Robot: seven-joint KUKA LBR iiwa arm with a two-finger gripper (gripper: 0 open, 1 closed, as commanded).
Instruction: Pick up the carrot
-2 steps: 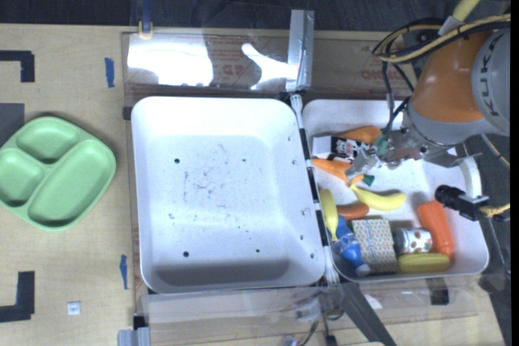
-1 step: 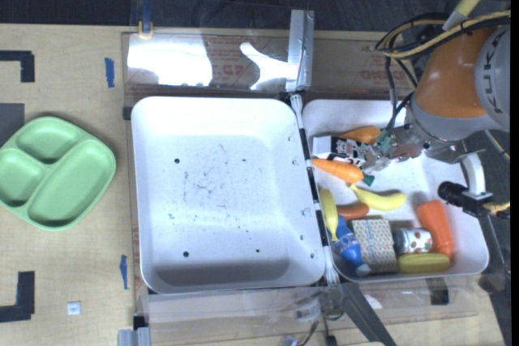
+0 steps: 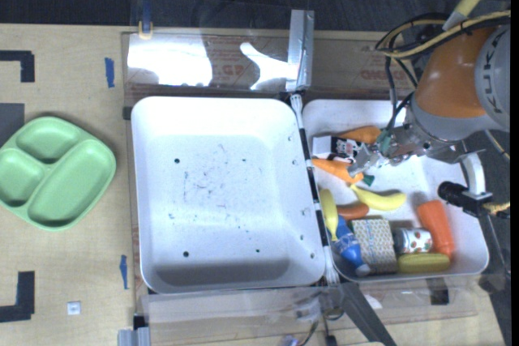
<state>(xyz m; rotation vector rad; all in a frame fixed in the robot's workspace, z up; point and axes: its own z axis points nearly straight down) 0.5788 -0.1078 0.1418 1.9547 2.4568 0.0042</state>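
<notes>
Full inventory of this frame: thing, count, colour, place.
carrot: 1, orange, right bin's left side, by the hand
second orange piece: 1, orange, right bin, top
banana: 1, yellow, right bin, middle
orange bottle: 1, right bin, right side
sponge: 1, speckled, right bin, bottom
blue item: 1, right bin, bottom left
left bin: 1, white
right bin: 1, white
divided plate: 1, green, bench left
arm: 1, grey, orange band
hand: 1, above carrot
</notes>
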